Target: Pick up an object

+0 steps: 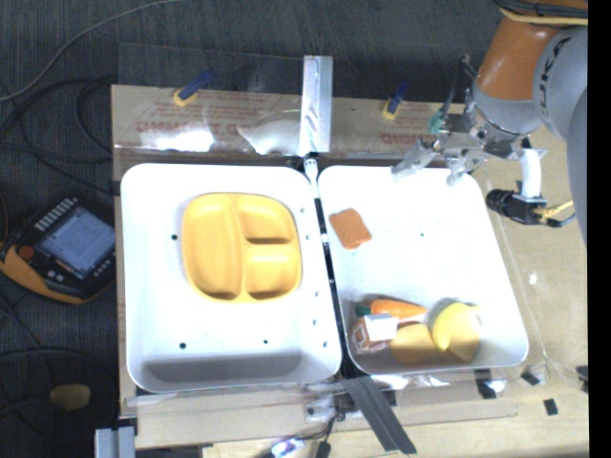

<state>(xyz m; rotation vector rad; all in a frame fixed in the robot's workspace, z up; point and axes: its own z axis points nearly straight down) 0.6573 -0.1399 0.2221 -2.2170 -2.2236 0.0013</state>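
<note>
My gripper [432, 164] hangs over the far rim of the right bin [496, 256], its two fingers spread apart and nothing between them. In that bin lies a small orange-brown flat piece [349, 227] near the left wall. Along the near wall sit an orange carrot [396, 307], a small brown-and-white box [374, 330], a yellow block [410, 342] and a yellow cup [456, 327], packed close together. All of these lie well below and apart from the gripper.
The left bin [153, 332] holds a yellow divided tray [242, 246]. A metal post [316, 103] stands behind the divider between the bins. A handheld pendant [62, 246] lies on the floor at left. Clamps and crumpled plastic sit on the back board.
</note>
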